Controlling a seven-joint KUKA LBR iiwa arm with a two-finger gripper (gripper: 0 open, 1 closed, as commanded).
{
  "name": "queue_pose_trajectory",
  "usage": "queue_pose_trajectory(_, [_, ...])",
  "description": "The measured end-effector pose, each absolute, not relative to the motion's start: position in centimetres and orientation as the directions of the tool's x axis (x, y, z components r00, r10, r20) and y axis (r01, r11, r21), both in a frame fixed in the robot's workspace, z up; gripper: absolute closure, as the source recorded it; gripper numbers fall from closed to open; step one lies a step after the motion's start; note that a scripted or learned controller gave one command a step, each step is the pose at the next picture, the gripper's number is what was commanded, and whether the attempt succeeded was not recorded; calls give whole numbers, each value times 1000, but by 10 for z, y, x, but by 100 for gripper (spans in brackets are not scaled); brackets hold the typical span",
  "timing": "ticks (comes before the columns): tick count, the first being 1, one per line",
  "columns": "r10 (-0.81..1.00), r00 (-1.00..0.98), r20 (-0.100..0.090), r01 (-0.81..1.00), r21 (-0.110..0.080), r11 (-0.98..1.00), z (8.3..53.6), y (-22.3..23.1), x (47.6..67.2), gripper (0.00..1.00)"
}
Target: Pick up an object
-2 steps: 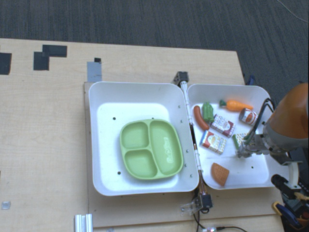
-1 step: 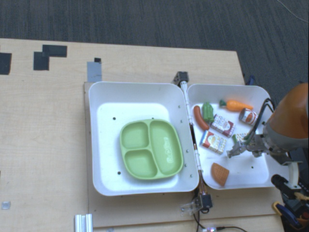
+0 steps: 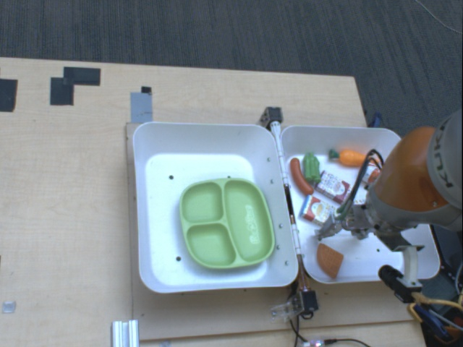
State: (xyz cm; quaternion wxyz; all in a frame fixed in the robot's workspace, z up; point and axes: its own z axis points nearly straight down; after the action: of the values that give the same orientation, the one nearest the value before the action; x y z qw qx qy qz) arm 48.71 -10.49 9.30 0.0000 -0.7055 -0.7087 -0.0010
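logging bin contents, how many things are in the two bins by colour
green: 2, divided plate and small green item
orange: 2, carrot and wedge
red: 1, sausage
red and white packets: 2
total: 7

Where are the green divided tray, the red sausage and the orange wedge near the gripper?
Green divided tray (image 3: 249, 223): camera view, floor of its long right compartment.
Red sausage (image 3: 301, 177): camera view, middle of its length.
Orange wedge (image 3: 330, 261): camera view, centre of its top face.
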Motion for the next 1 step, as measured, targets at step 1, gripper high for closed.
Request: queue_pose_trajectory(1, [1000,-6,1,1000,6,6,103,-105,489,100])
